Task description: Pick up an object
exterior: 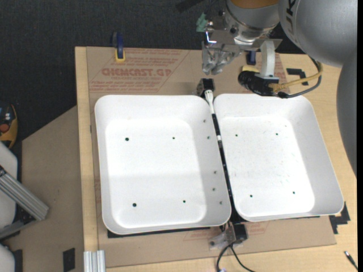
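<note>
Gripper (pixel 214 67) hangs at top centre above the bins' far edge, finger state I cannot tell, and I see no object in left bin (pixel 108 152) or right bin (pixel 317 152), so I'd search before descending.

A brown board (pixel 147 67) printed with red lettering covers the counter (pixel 51 152), held at its far edge by a blue-and-yellow clamp (pixel 118 45). Beyond lies dark carpeted floor (pixel 57 16). An aluminium rail (pixel 22 194) juts in at left.
</note>
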